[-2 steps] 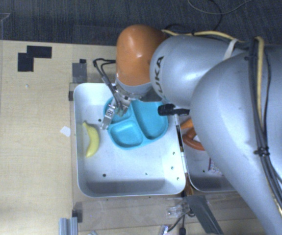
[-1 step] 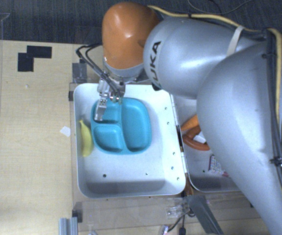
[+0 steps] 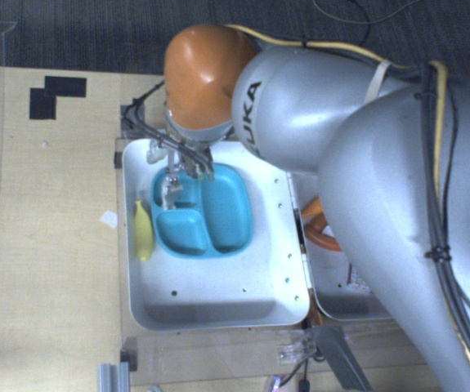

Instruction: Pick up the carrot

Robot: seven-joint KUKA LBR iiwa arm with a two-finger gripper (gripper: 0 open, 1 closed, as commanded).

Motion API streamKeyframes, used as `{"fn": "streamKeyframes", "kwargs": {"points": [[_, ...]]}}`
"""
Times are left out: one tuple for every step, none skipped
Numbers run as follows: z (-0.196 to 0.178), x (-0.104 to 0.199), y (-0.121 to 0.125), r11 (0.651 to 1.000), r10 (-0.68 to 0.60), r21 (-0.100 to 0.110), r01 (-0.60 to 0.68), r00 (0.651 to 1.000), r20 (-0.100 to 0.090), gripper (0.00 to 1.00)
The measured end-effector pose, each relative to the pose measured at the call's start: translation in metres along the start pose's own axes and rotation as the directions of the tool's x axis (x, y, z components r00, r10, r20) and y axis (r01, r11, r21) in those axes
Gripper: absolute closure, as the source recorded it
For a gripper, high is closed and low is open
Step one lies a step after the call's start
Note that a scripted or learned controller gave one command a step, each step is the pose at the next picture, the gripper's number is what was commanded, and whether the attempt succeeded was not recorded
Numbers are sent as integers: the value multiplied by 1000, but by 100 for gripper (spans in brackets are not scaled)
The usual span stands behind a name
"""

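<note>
We count two white bins [image 3: 218,313] on the desk [image 3: 55,260], side by side. In the left bin we see one blue divided dish [image 3: 218,215] and one yellow banana-shaped piece [image 3: 142,231] against its left wall. In the right bin we make out one orange thing [image 3: 316,223], mostly hidden by the one arm [image 3: 341,129]. Three black marks [image 3: 55,96] sit on the desk.

I see a grey arm [image 3: 365,137] with an orange band [image 3: 206,68] over a white bin [image 3: 218,300]; a blue tray [image 3: 218,215] sits inside, a yellow piece [image 3: 142,231] at its nine o'clock, an orange carrot [image 3: 316,227] at three.
</note>
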State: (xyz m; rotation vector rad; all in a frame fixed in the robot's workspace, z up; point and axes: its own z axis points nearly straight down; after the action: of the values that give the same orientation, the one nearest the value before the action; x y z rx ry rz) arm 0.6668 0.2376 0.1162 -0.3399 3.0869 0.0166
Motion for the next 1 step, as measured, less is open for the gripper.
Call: {"fn": "streamKeyframes", "kwargs": {"points": [[-46,-5,-2,981,-191,-2,191,981,-24,0]]}}
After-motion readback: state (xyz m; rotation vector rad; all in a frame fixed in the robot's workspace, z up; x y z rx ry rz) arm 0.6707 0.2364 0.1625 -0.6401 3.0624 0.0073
